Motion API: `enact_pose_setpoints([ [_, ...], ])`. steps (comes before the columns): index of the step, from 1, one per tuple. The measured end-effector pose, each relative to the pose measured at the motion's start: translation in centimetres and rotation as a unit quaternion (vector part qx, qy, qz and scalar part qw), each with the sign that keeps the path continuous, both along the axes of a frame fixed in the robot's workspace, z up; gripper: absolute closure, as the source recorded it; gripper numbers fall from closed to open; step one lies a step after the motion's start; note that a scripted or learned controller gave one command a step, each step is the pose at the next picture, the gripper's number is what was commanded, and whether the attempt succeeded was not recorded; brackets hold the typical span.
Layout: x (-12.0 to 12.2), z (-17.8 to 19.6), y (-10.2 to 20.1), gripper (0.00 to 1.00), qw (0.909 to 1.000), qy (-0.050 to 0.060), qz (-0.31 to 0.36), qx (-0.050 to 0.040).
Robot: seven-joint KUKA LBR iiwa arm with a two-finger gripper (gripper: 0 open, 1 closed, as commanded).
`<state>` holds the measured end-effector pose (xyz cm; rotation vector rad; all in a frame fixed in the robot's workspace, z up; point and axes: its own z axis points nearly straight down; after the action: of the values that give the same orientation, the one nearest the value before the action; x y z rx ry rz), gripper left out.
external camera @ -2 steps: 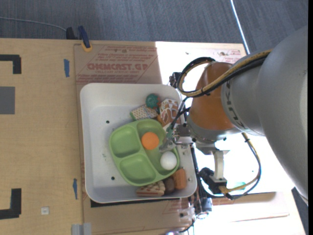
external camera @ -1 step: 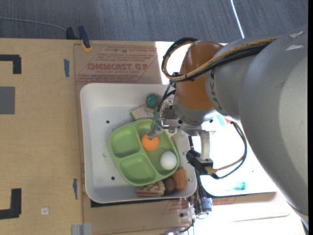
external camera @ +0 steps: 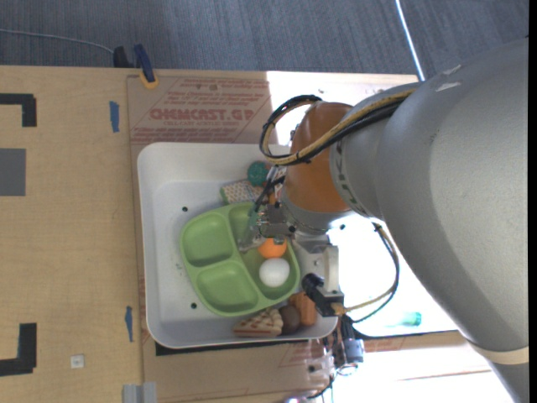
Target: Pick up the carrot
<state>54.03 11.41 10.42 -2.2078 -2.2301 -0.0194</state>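
Grey arm (external camera: 453, 200) fills the frame's right; its gripper (external camera: 267, 225) hangs over the green 3-compartment tray (external camera: 214, 254). Finger state: cannot tell. An orange carrot (external camera: 272, 247) lies just below it, above a white ball (external camera: 274, 273).

Bright, even light; glare washes out the right bin (external camera: 369, 250) beneath the arm (external camera: 453, 183); focus slightly soft.

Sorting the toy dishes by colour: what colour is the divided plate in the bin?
Light green, seen in the camera view: divided plate.
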Motion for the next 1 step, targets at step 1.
enact_pose_setpoints([
  [1,-0.35,0.29,-0.30,1.00,1.0000,0.008,0.000,-0.0040],
])
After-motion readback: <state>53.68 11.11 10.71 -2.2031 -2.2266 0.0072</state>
